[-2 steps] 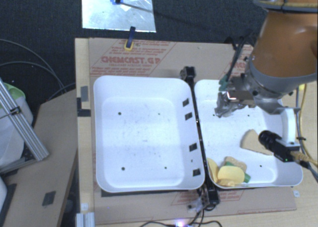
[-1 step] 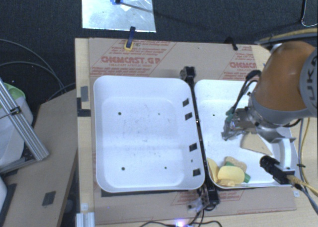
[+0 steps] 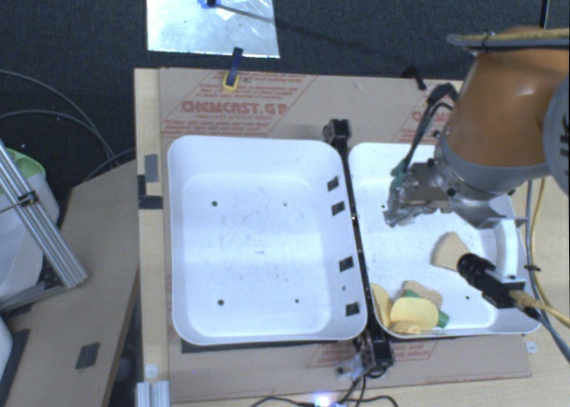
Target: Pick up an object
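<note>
Gripper (image 3: pixel 397 207) hangs over bare floor in the right bin (image 3: pixel 385 256), released or clenched I can't tell, while my likeliest picks, yellow block (image 3: pixel 411 313) and tan wedge (image 3: pixel 447 249), sit apart towards the near corner.

The left bin (image 3: pixel 258 245) is offering open white floor from wall to wall. Black clips (image 3: pixel 338 209) are lining the rims where it is meeting the right bin (image 3: pixel 392 258). There the arm (image 3: pixel 499 120) and gripper (image 3: pixel 398 209) are hanging over the far half. A yellow object (image 3: pixel 412 313), a tan piece (image 3: pixel 420 292) and a beige wedge (image 3: pixel 448 249) are crowding the near right part, and bare floor is showing between them and the gripper.
</note>
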### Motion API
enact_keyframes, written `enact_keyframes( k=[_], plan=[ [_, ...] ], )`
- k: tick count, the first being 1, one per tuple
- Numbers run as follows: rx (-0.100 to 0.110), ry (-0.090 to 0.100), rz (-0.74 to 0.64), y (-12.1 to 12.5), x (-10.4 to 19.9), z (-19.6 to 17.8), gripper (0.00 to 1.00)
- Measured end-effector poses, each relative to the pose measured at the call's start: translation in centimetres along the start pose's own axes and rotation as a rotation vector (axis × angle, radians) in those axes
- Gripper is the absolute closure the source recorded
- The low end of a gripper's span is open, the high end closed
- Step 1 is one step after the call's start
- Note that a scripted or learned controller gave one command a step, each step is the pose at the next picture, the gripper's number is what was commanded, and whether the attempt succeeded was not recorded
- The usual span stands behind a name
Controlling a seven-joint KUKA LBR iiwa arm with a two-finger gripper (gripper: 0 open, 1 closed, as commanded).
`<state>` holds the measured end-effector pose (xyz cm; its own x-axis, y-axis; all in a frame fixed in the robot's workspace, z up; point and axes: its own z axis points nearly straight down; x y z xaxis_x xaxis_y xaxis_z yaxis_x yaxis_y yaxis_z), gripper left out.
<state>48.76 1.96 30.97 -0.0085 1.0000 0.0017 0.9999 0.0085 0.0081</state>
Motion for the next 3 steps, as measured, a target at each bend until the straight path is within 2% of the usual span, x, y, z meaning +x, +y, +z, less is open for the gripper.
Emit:
enact_keyframes(
  k=[1,2,3],
  plan=[
    [-0.007,0.002,-0.001,0.1,3.5,-10.5,1.0],
    [0.008,-0.004,0.015,2.5,-5.7,-5.5,1.0],
    [0.0,0.001,-0.002,1.2,3.7,-12.1,1.0]
  ],
)
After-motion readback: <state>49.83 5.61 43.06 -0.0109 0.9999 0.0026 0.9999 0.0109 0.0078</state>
